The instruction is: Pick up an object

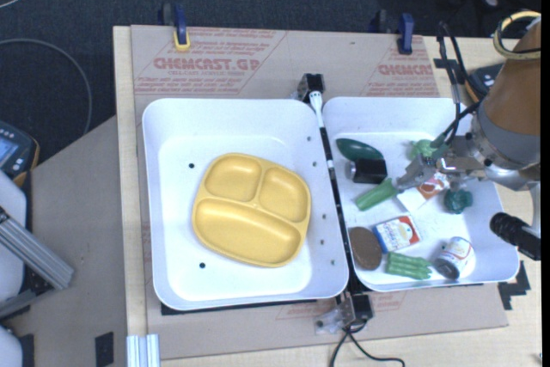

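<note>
Hovering low over the right bin [490,266], right-center of frame, was the gripper [427,172], down among the clutter. Couldn't tell whether open or shut, too much stuff around the tip. Nothing visibly lifted yet: green stick [375,195], dark green piece [359,149], teal ball [457,201], carton [398,232] all lay on the floor. Yellow tray [251,209] sat alone in the left bin [163,185]. Pick looked not yet done.
</note>
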`<action>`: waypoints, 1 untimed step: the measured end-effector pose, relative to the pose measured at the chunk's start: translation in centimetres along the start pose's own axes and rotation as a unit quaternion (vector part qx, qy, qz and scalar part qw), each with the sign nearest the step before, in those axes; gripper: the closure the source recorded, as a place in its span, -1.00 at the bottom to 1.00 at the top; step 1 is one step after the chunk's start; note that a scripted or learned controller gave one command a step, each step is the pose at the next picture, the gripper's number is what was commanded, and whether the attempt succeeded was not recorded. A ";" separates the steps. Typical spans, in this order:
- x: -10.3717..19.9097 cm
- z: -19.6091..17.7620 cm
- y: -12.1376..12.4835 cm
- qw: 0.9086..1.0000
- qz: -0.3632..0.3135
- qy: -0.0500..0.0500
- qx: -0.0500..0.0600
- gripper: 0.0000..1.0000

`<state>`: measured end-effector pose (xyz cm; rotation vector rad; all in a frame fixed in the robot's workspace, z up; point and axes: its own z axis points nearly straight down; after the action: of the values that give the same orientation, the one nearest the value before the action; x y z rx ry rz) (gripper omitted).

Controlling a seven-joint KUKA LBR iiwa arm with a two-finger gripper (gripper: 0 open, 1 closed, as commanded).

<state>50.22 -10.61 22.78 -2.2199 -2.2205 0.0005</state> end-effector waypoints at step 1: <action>1.4 14.7 -2.1 1.000 0.000 -0.003 -0.005 -1.00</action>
<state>48.05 -9.24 8.13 -2.2292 -2.2281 -0.0037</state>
